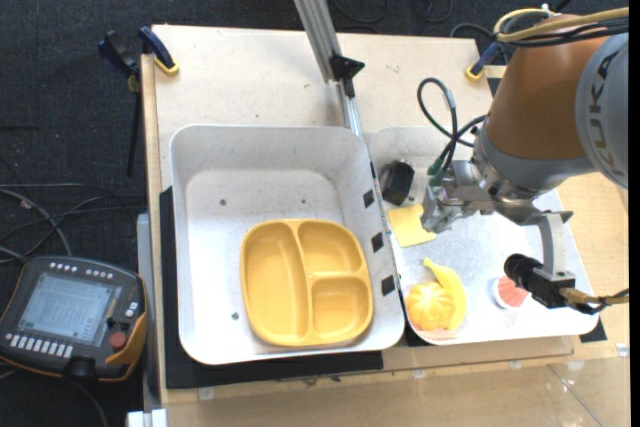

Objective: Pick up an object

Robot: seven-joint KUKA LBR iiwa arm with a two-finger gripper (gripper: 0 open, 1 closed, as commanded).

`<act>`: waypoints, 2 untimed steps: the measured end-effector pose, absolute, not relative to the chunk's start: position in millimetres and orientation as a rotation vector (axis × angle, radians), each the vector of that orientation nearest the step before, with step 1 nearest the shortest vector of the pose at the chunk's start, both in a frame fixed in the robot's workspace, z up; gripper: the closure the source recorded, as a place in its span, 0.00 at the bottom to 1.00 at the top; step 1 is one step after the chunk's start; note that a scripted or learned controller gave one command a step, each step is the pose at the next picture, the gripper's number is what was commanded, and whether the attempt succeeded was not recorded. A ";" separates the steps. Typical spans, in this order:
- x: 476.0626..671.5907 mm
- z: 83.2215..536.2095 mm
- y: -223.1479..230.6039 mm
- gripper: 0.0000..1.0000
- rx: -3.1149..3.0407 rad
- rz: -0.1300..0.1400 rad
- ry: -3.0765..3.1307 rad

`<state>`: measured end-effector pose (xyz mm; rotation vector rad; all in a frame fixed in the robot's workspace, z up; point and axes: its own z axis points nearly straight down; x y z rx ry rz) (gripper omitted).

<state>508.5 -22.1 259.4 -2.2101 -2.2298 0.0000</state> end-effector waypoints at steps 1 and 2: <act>519.0 241.7 34.8 1.00 -2.211 0.001 -2.228; 525.4 244.3 80.4 1.00 -2.212 -0.001 -2.230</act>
